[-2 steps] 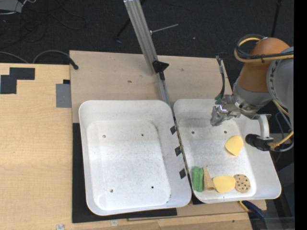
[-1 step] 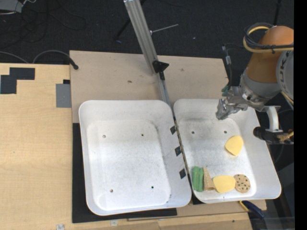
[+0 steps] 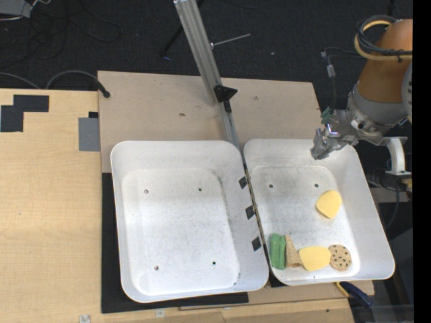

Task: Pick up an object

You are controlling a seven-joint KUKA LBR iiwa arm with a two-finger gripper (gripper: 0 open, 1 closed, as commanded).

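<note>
The pincer (image 3: 325,143) hangs over the far edge of the right bin (image 3: 367,187); whether it is spread I cannot tell. The closest object, a yellow piece (image 3: 328,204), lies nearer the camera, almost straight below it in view.
</note>
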